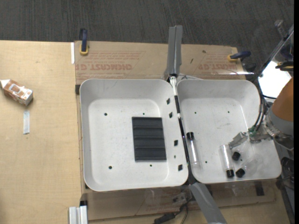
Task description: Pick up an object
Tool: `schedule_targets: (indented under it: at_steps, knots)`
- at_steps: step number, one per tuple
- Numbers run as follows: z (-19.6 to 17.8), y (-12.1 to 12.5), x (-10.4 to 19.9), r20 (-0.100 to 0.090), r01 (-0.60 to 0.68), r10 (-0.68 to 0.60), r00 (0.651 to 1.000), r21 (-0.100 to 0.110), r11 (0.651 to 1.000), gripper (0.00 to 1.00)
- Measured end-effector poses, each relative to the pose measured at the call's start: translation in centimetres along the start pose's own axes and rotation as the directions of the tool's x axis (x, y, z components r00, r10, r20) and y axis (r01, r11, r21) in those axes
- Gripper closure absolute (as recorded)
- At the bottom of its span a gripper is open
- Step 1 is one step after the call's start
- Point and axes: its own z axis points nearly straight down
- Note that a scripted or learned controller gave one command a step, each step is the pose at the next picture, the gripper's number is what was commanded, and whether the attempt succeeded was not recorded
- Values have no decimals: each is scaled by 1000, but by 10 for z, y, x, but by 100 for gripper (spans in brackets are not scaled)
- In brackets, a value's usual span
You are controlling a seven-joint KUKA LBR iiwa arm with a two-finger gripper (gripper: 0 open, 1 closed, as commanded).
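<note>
Reaching in from the right over the right bin (pixel 212 90), with the gripper (pixel 239 141) hanging low near that bin's lower right corner; finger state not readable from this slant. Lying just beside and below the gripper: a clear tube (pixel 226 158) with a black cap and small black pieces (pixel 239 172), none seen between the fingers. Resting along the right bin's left wall: a second clear tube (pixel 191 149). Lying flat in the middle of the left bin (pixel 93 97): a black ribbed block (pixel 149 138)
</note>
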Motion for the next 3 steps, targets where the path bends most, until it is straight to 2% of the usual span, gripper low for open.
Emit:
schedule_targets:
  at_steps: [1,2,3]
  knots:
    - [-11,-1,-6,12,-7,7,1000,-5,1000,100]
    - [-130,34,46,15,-47,47,999,-5,999,100]
    - [-100,174,94,15,-75,75,997,-3,997,100]
